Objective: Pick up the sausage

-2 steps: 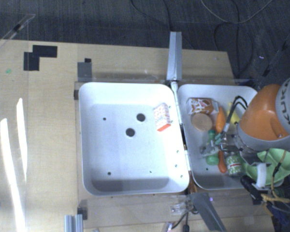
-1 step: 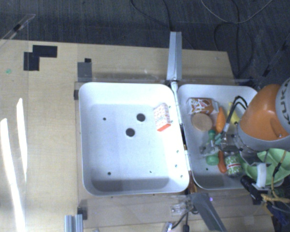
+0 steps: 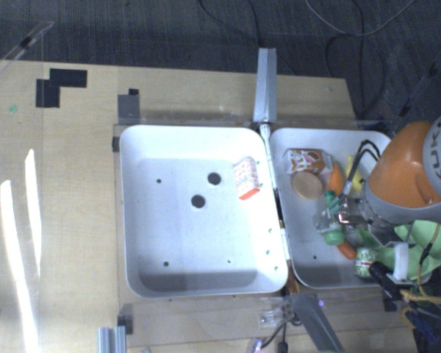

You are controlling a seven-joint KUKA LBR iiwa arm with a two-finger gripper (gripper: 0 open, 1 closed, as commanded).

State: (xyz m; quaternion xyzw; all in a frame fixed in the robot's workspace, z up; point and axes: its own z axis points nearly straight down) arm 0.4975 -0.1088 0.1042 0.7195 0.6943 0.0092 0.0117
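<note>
The right bin holds a heap of toy food. A small red-orange sausage lies near the bin's front, partly under the arm's wrist. My gripper reaches in from the right and hangs low over the heap, just behind the sausage and among green pieces. The orange band of the arm covers the bin's right side.
The right bin also holds a brown packet, a round tan piece, an orange carrot and a green can. A white and red box lies in the left bin. A green cloth sits at the right.
</note>
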